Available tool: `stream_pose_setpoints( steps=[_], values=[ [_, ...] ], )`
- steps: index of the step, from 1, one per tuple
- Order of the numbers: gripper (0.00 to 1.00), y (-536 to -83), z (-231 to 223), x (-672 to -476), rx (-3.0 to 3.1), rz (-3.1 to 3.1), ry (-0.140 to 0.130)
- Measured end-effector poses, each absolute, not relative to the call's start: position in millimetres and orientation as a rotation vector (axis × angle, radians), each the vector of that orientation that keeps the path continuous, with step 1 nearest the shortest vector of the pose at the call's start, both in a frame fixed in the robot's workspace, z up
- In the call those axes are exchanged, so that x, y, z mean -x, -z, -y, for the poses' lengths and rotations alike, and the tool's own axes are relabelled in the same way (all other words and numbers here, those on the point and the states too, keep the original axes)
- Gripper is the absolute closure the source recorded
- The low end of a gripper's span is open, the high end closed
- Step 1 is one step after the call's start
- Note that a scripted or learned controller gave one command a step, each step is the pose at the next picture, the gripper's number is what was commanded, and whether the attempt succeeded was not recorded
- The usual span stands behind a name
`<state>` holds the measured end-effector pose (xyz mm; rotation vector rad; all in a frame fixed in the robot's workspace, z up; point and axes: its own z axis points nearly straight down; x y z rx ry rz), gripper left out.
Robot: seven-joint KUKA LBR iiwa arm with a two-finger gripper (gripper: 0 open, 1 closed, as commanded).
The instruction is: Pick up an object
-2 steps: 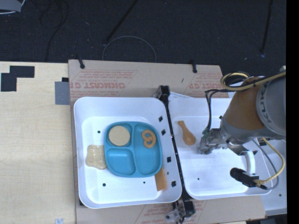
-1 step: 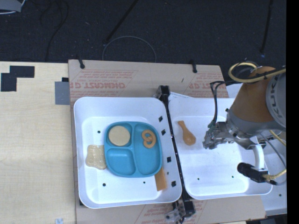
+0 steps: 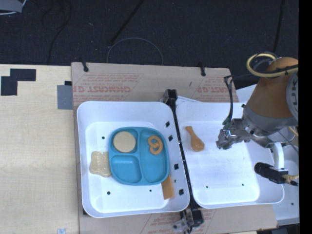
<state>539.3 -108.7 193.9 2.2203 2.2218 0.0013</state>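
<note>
Two white bins sit side by side on the surface (image 3: 34,145), on top of a sheet of cardboard (image 3: 146,82) with red lettering.

The left bin (image 3: 92,116) has four things in it, by my count. One is a blue divided tray (image 3: 139,169) with three compartments. In its far-left compartment sits one round tan cookie-looking disc (image 3: 124,141), and in the far-right compartment one small pretzel (image 3: 155,145). The big near compartment has nothing in it. One pale yellowish piece (image 3: 100,163), maybe bread, lies just beside the tray's left edge, touching or nearly touching it. One brownish flat stick-like thing (image 3: 167,187) pokes out from under the tray's near-right corner.

The right bin (image 3: 229,194) has just one loose item: a small wooden spoon (image 3: 194,138) lying on the bin floor in its far-left part, near the divider between the bins.

The arm (image 3: 273,99) comes in from the right, with the end effector (image 3: 225,141) low over the right bin, to the right of the spoon and clearly apart from it. I honestly can't tell how far open it is, too small and dark to read. Nothing visible in its grip.
</note>
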Motion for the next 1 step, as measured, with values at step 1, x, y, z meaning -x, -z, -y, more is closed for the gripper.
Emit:
stream_pose_setpoints(
  steps=[1],
  values=[
    [1.00, -255.7, 108.4, -545.6, -2.218, -2.220, -0.004]
  ],
)
